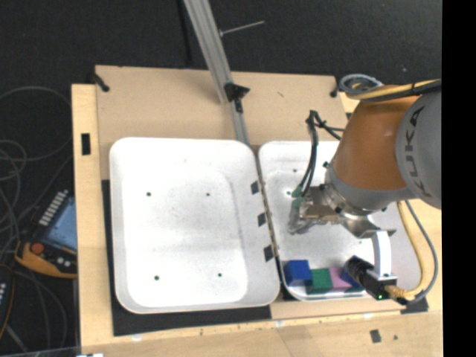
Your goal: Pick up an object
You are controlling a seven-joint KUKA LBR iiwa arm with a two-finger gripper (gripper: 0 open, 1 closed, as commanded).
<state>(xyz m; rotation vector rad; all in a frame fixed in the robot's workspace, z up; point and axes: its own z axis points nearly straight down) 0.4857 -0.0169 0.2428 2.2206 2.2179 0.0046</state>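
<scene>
Along the right bin's (277, 162) near wall sit a matte blue block (297, 271), a green block (320, 280) and a pale purple piece (341, 277), close together. Above them hangs the metallic gripper (300, 222); its jaw state I cannot tell. Beyond, the smooth left bin (123, 199).

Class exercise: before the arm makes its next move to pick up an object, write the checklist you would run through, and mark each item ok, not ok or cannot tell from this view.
1. Objects within the right bin: ok; blue block, green block and pink piece sit at its near edge.
2. Gripper over the right bin: ok.
3. Gripper directly above a block: not ok; it sits farther back.
4. Object held: cannot tell.
5. Blocks spaced for a clean grasp: not ok; they crowd together.
</scene>
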